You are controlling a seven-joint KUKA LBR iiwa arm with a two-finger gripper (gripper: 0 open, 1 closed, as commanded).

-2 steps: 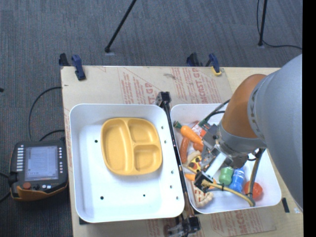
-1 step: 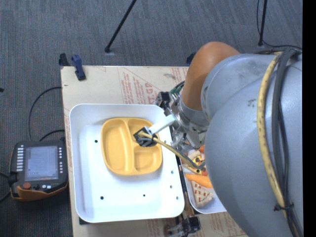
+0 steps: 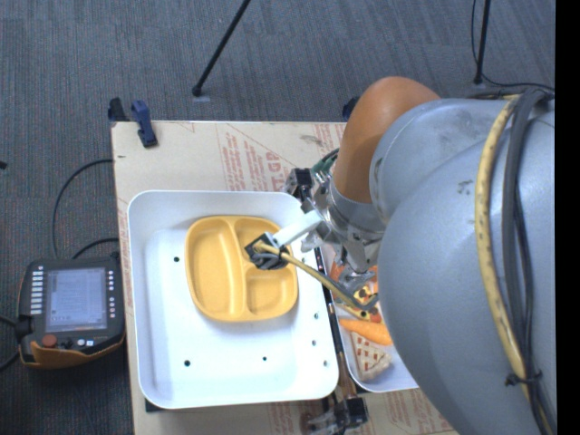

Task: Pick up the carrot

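1. Seemingly, the gripper (image 3: 355, 275) hangs low over the right bin (image 3: 385, 381); whether it is spread or closed, I cannot tell.
2. The carrot (image 3: 370, 332) lies in that bin, just beside the gripper.
3. This looks like the approach. The next move calls for centring over the carrot, then closing across it.

Right bin (image 3: 385, 381) mostly under the grey arm (image 3: 453, 243) — carrot (image 3: 370, 332) half covered, its far end unseen.
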